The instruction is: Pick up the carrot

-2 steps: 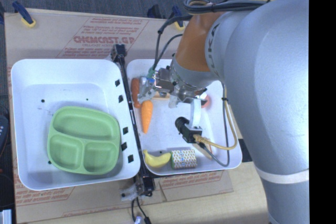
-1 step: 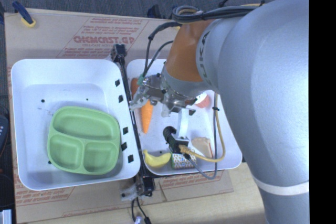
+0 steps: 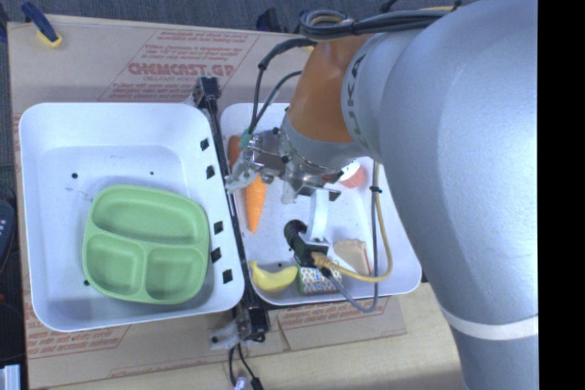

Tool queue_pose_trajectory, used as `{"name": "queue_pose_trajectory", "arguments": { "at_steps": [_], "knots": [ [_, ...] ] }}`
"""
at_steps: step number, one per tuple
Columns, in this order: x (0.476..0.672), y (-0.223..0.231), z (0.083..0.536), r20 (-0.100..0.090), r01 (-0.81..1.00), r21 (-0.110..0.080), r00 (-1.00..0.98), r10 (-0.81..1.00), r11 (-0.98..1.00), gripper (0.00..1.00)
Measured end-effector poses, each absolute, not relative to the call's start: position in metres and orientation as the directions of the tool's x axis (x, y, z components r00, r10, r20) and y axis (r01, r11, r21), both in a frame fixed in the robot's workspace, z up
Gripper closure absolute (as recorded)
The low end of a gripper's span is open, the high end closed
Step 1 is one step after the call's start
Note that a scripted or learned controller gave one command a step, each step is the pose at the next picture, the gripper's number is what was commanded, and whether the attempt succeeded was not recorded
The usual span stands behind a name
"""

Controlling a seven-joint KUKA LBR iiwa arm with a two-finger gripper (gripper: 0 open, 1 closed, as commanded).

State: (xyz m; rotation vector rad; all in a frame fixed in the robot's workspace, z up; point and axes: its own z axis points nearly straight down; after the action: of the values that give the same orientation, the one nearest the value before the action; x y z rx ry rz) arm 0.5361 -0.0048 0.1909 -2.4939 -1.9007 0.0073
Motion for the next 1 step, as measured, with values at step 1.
{"name": "queue_pose_trajectory", "arguments": {
  "at_steps": [1],
  "knots": [
    [0.5361,-0.0048,0.1910,0.000,0.964,-0.008,0.265,0.964,-0.265,0.00]
  ]
}}
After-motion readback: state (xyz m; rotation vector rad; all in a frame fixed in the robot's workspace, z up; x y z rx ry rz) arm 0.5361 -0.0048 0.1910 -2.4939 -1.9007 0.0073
